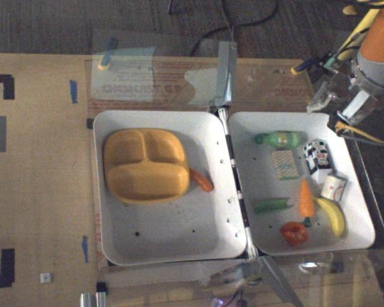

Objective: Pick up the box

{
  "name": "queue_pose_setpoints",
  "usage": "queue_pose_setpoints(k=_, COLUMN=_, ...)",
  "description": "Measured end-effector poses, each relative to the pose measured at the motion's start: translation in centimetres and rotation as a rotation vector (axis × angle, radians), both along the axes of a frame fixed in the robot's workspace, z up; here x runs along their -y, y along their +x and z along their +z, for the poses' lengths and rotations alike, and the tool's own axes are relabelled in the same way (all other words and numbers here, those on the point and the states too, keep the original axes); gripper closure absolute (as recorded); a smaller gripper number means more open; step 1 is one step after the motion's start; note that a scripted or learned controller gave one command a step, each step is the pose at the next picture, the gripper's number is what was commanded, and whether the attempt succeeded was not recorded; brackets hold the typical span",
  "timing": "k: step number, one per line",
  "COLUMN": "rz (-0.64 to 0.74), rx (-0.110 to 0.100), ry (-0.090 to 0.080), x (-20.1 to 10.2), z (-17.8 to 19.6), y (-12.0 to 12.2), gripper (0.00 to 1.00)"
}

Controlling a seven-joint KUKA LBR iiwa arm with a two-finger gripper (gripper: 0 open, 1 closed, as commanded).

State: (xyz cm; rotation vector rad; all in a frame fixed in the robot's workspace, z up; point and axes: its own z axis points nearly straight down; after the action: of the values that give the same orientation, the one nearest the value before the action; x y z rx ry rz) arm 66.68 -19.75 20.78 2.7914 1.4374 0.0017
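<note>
In the camera view, 2 white bins sit side by side on the bench. The left bin [115,235] holds a yellow divided tray [145,165], with a small orange piece [201,180] lying just beside the tray's right edge.

The right bin [358,235] holds the clutter. The box [285,164], which I take to be the flat, pale, patterned one, lies flat in the upper middle of this bin. It is just below a green bottle [278,139] and just left of a black-and-white carton [317,156]. That carton and a small white carton [333,187] below it could also answer to the task's word, so the target is not certain. Lower down lie a carrot [306,199], a banana [333,216], a green pod [272,204] and a red pepper [294,233].

The gripper [349,110] hangs at the bin's upper right corner, about over the rim, under the orange-banded arm [377,37]. It is well apart from the box and nearer the black-and-white carton. How far open it is cannot be told at this angle and blur, and I see nothing from the bins in its hold.

By my reading the task is at its start, with 0 of its steps done: the box rests on the bin floor, untouched. What is left is to travel left across the bin, descend over the box, close on it and lift. The bottle and carton stand close, so the descent has little room.
</note>
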Motion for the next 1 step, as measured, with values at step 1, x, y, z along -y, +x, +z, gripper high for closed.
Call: queue_pose_setpoints(k=1, rz=0.003, rx=0.001, ry=-0.002, x=-0.11, z=1.04, y=0.1, gripper=1.0)
